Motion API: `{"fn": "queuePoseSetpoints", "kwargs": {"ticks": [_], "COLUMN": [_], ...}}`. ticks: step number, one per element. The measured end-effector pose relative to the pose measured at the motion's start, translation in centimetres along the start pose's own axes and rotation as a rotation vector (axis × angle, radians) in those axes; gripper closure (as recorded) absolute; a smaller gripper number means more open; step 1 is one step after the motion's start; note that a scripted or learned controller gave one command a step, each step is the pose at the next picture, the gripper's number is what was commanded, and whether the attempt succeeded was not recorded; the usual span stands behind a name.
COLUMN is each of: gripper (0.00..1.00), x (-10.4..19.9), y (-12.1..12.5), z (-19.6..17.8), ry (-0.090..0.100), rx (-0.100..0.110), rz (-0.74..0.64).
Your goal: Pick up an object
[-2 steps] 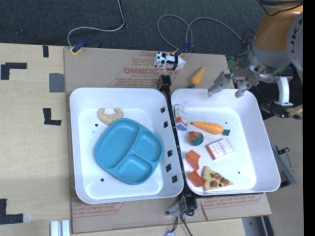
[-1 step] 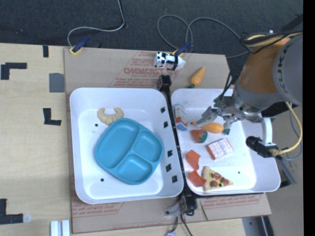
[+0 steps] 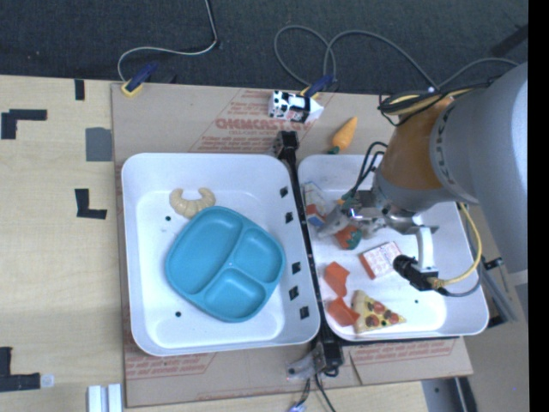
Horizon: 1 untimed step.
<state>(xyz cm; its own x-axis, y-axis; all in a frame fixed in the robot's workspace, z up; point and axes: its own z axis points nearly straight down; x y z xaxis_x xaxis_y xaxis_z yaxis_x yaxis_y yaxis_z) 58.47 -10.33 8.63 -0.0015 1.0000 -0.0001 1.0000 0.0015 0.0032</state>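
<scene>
White plastic bins, two, side by side on a cardboard-covered tabletop (image 3: 214, 127).

Left bin (image 3: 141, 230): one blue divided plate (image 3: 225, 263), long axis running from upper left to lower right; one pale croissant-shaped toy (image 3: 190, 201) just beside the plate's upper left edge, its horns pointing up.

Right bin (image 3: 463, 312): one pizza slice toy (image 3: 374, 311) near the front wall, long axis roughly left to right, tip toward the left; one orange-red block (image 3: 336, 275) above it, another red piece (image 3: 341, 313) touching the slice's left side; one red-and-white small box (image 3: 379, 258), tilted, near the middle; several small mixed pieces (image 3: 324, 217) near the left wall.

Arm: grey with orange band, entering from the right, over the right bin. Tool (image 3: 354, 221) sits low among the small pieces at the bin's upper left; whether it is open or closed cannot be told.

Outside the bins: orange carrot toy (image 3: 344, 133) on the cardboard behind the right bin, tip pointing down-left; black-and-white cube (image 3: 292, 106) near it.
</scene>
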Motion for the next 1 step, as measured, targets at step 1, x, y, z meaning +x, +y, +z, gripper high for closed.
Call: {"fn": "queuePoseSetpoints", "kwargs": {"ticks": [1], "gripper": [1.0], "x": [-0.05], "y": [0.02], "z": [-0.96], "ry": [-0.002], "rx": [-0.001], "rz": [0.0]}}
